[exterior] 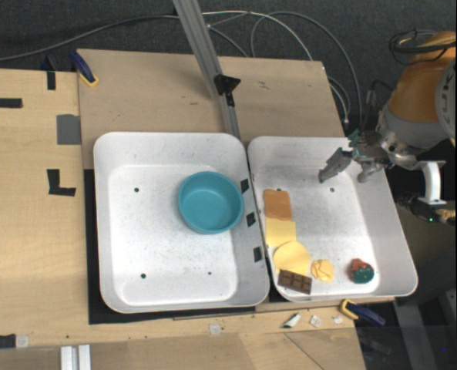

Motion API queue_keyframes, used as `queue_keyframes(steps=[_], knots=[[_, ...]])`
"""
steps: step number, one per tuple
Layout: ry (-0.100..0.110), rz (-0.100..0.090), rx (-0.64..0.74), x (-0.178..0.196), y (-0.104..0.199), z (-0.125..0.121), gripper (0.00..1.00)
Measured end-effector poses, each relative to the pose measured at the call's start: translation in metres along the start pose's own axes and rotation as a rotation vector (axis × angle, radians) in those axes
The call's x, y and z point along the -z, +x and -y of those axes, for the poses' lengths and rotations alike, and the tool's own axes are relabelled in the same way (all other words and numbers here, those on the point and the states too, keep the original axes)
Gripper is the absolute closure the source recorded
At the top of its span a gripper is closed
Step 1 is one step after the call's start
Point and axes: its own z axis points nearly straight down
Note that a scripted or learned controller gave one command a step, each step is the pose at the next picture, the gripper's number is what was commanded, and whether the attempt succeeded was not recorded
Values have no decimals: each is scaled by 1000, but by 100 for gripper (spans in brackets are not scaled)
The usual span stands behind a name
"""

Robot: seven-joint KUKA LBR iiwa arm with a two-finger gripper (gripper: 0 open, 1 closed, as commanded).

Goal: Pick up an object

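My gripper (pixel 345 168) hangs over the far right part of the right bin (pixel 386 222), its two fingers spread open with nothing between them. Along that bin's left side lie an orange-brown slab (pixel 277 204), a pale yellow square (pixel 281 230) and a yellow round piece (pixel 292 255). A dark brown chocolate block (pixel 295 281), a small yellow lump (pixel 322 269) and a red and green toy (pixel 360 270) rest near the bin's front edge. The gripper is well apart from all of them.
The left bin (pixel 120 206) holds a blue bowl (pixel 210 201) near its right side. A grey metal post (pixel 201 45) slants up from between the bins. Cables loop behind the right bin. Small clamps (pixel 85 69) sit at the bench corners.
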Motion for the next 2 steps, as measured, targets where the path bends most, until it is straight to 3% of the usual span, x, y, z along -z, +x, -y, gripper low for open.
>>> queue_keyframes(steps=[1, 2], knots=[[0, 0, 0, 0, 0, 0, 0], [4, 0, -1, -47, 8, 0, 0]])
